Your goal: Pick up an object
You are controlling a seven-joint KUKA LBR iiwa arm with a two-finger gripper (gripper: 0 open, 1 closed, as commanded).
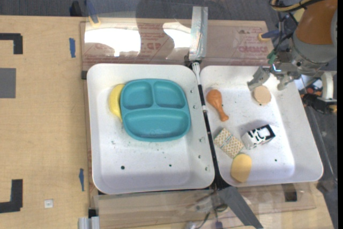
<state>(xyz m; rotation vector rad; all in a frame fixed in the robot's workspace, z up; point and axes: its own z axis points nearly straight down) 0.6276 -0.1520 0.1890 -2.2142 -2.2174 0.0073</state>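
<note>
My claw (270,79) hangs open over the right bin's (300,131) far edge, just above the tan disc (262,95).

A yellow thing (114,99) near the left bin's far-left corner lies mostly hidden under the teal divided plate (155,109), so its kind cannot be told. The arm (316,24) is cut off by the picture's right edge. The black-and-white toy (259,135) is too small to identify.
</note>
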